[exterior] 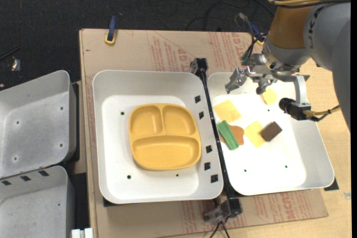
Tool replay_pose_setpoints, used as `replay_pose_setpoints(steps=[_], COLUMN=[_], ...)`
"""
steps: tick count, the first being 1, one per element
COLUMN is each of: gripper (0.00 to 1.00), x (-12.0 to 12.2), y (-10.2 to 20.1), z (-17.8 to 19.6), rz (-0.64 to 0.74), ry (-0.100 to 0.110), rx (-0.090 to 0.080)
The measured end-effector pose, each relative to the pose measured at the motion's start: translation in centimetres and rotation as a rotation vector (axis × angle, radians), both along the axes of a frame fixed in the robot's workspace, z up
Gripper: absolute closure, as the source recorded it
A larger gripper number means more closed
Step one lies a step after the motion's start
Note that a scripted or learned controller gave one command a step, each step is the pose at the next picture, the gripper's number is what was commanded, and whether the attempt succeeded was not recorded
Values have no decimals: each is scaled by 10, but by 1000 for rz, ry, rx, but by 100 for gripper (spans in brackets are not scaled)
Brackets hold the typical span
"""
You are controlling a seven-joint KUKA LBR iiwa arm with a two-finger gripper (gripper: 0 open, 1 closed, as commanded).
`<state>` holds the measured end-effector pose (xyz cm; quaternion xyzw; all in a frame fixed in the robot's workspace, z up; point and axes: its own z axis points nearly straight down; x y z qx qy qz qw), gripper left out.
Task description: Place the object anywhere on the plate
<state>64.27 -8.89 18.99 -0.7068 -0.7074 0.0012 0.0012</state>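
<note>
Landmark for all positions: the plate (165, 137), yellow, three compartments, lying flat in the left bin (106, 120).

Arm (318, 14): grey w/ orange band, enters from the right side and ends above the back edge of the right bin (312, 175), well right of the plate and farther back.

Jaws (250, 80): two fingers point down and appear spread apart. One finger (234, 81) sits nearer the plate; the other sits farther right. Nothing visible between them. The jaws hover over the bin's back left corner, apart from every item.

Items, all in the right bin, none on the plate:
- Yellow square (227, 110): just right of the plate, across the divider (212, 125) between the bins, directly in front of the jaws.
- Green piece (227, 135): elongated, right of the plate, close to the divider, in front of the yellow square.
- Orange piece (237, 133): touching the green piece on its far side from the plate.
- Yellow block (254, 134): farther right of the plate, beside the orange piece.
- Brown block (271, 131): touching the yellow block on its right, tilted.
- Small yellow piece (269, 97): well right of the plate, toward the back, close under the wrist.

Which item is the task object: cannot tell.

Both bins rest on the tabletop (167, 47), a brown board.
</note>
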Motion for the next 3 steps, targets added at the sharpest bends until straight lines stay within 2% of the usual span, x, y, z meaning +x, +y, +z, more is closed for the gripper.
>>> replay_pose_setpoints(steps=[1,2,3], gripper=[0,0,100], x=[9,9,10], y=[-3,-2,-2], z=[-55,-100,-87], rz=[-1,-1,-1], ry=[0,0,-5], rx=[0,0,-1])
